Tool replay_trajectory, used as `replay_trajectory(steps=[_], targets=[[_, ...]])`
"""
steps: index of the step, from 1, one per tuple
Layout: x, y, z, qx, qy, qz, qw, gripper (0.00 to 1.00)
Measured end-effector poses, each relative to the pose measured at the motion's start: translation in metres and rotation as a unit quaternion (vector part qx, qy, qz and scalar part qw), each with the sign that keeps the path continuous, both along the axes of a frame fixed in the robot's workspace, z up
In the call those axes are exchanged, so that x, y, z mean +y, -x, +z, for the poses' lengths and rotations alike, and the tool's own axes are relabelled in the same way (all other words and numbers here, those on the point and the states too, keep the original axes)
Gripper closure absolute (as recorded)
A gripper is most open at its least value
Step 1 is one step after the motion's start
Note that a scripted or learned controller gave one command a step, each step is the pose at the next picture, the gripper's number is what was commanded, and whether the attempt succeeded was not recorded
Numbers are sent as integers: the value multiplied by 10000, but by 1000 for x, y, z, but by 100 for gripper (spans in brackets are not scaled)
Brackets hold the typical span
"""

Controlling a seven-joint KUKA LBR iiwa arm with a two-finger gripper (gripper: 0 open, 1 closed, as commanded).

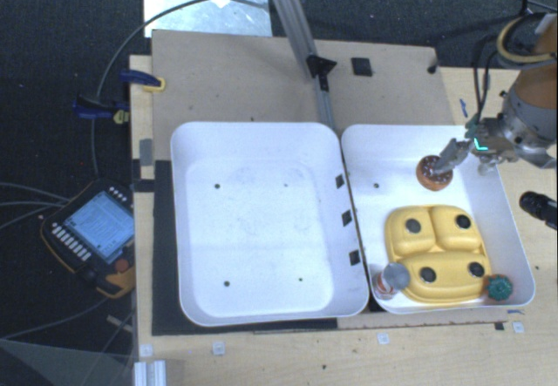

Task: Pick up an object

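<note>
My gripper (pixel 447 159) reaches in from the right over the right bin (pixel 384 145), its tip right beside a small brown round object (pixel 428 173) near the bin's back. A large yellow moulded piece (pixel 434 252) with dark holes lies in the front half of that bin. By the piece's front left corner is a small grey object (pixel 396 274) with a reddish bit (pixel 381 285) beside it. A teal ball (pixel 499 288) rests at the front right corner.
The left bin (pixel 253 219) stands next to the right one, with black clips along the shared rim. A slanted metal pole (pixel 292 10) rises behind the bins. A teach pendant (pixel 91 227) and cables lie on the floor at left.
</note>
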State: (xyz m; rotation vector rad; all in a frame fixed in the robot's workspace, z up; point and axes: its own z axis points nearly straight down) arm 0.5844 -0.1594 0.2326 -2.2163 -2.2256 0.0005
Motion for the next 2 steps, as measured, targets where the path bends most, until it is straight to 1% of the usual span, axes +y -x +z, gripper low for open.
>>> replay_trajectory(steps=[1,2], targets=[[0,-1,1,-13,3,2,10000,0],[7,-1,-44,4,2,5,10000,0]])
